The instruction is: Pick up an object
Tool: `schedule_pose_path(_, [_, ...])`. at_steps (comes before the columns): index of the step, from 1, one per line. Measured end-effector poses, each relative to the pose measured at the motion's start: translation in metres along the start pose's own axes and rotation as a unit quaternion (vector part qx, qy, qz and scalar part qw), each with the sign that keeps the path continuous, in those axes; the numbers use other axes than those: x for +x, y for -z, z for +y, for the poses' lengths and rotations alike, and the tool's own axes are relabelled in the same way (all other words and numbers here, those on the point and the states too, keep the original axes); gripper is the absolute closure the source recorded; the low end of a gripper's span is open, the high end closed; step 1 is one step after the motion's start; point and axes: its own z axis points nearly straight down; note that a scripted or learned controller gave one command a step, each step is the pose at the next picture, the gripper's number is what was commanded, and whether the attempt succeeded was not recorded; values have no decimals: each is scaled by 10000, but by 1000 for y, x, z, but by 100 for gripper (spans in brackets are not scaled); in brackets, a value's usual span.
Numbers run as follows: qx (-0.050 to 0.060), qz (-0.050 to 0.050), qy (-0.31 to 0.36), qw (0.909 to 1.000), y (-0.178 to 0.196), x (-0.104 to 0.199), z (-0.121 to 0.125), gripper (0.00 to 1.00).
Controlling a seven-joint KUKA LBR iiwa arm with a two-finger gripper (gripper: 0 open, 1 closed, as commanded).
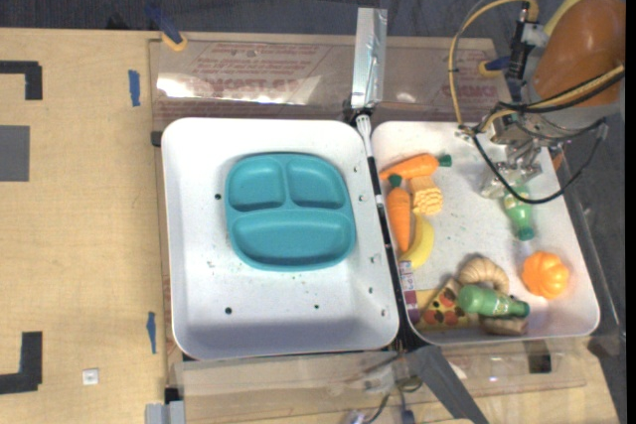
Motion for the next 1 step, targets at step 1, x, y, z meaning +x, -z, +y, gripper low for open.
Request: schedule_pose_path(1, [4,-69,1098,9939,0,2,-3,100])
